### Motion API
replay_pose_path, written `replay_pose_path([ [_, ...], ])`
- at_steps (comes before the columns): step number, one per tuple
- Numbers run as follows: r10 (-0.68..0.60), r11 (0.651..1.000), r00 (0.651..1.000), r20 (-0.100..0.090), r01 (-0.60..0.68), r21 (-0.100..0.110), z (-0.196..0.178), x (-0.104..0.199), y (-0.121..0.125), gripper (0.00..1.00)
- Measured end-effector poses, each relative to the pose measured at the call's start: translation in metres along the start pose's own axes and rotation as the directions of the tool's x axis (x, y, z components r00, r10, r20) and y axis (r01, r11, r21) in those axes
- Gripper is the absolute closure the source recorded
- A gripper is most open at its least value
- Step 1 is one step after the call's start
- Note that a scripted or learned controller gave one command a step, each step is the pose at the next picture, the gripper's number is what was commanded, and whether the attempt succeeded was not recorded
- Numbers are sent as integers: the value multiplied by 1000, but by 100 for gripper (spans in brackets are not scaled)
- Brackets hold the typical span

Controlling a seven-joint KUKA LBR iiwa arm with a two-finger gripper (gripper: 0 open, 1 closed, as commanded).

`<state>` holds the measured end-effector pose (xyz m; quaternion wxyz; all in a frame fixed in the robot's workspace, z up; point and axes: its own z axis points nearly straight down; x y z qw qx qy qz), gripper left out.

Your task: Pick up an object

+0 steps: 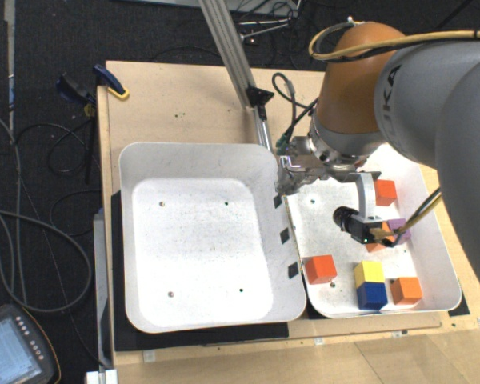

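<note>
The right bin (336, 306) holds several blocks. An orange block (320, 268) lies at its front left. A yellow block (369, 272) sits against a blue block (372, 294), with another orange block (406, 290) to their right. A third orange block (385, 191) lies farther back. A small orange and purple piece (386, 237) is partly hidden beside the wrist hardware. My gripper (290, 178) hangs low over the back left corner of the right bin, close to the rim shared with the left bin. No block shows between its tips.
The left bin (144, 166) stands beside the right one on the wooden bench (176, 102). A slanted metal bar (228, 42) runs down to the bins' back edge. A blue and yellow clamp (108, 82) sits at the bench's far left corner.
</note>
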<state>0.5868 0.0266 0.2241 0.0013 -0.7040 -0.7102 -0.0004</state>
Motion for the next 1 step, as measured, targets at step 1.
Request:
replay_pose_path([
  [1,-1,1000,1000,0,1,-2,-12,61,-2,100],
])
